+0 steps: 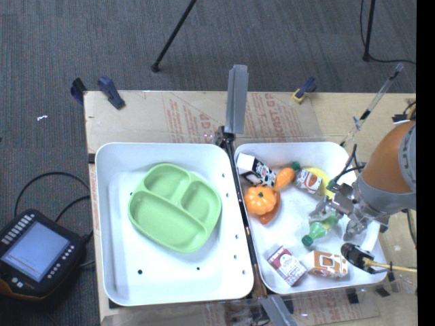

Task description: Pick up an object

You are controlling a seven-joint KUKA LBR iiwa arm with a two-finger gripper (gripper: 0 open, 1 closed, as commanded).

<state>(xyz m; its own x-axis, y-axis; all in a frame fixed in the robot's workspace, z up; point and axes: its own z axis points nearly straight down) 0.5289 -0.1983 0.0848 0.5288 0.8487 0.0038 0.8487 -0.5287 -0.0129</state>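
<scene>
Gripper (pixel 338 217) hung low over the right bin (pixel 289 148), fingers spread open and holding nothing, straddling the green bottle (pixel 317 232). That bottle lay just below and left of it, long axis slanting up-right toward the fingers; the pumpkin (pixel 261 200) sat farther left.

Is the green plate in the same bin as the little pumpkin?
No, the green plate lies in the left bin, while the pumpkin sits in the right bin.

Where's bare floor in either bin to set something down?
Left bin: white strips around the green plate, widest along the front edge. Right bin: a patch between the pumpkin and the green bottle. Crowded at its back row and around the tool.
</scene>
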